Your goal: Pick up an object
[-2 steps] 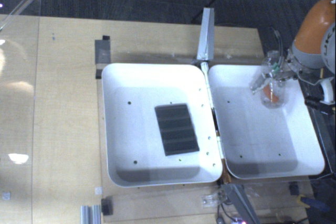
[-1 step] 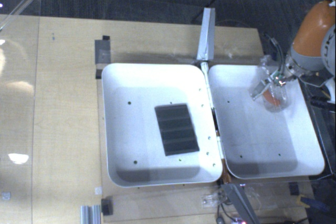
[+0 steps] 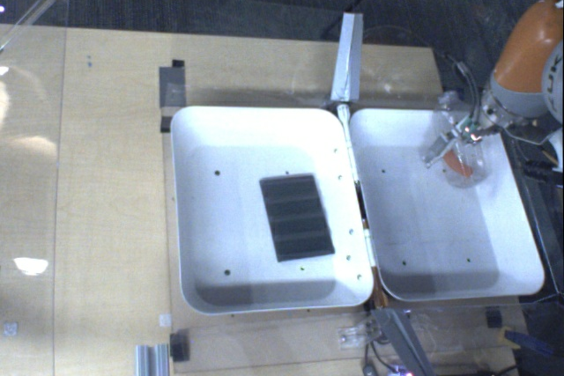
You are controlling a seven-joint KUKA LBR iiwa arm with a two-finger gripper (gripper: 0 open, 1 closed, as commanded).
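A dark ribbed pad is seen lying flat in the middle of the left bin. The gripper is seen low over the far corner of the right bin. A small orange thing is seen under it, too blurred to name.

Ridged pad in left bin; small object in right bin.
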